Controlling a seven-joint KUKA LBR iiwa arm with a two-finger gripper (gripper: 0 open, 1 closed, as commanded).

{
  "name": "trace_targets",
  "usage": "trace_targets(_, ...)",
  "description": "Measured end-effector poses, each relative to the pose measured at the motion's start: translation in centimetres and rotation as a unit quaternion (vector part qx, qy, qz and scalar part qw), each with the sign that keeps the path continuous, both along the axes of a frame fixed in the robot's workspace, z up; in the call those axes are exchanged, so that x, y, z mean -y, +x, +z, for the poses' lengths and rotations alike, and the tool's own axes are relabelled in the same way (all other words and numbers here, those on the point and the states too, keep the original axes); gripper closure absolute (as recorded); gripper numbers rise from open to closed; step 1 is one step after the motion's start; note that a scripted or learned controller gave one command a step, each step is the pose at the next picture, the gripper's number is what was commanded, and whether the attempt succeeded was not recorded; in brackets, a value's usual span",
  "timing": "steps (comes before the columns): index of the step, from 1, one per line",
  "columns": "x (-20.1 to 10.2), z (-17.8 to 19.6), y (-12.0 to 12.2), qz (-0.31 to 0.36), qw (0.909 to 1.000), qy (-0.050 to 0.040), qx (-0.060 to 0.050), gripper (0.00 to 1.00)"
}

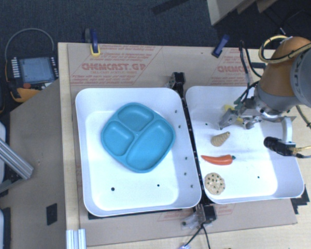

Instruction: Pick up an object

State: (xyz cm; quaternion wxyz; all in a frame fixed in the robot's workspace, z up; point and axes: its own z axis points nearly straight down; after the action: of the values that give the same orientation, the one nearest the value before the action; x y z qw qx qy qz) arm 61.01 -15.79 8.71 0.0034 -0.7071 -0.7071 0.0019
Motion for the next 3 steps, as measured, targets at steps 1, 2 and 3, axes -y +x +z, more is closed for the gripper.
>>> trace_targets(1,0.0,1.5,0.2,0.000,1.0000,-0.0011,0.004,1.00)
trace_targets(2,-1.0,7.0,0.3,0.001,1.0000,-0.0020,0.006,1.00)
trace_targets(3,-0.8,11.6,-0.1,0.000,1.0000,-0.0023,0.007,1.00)
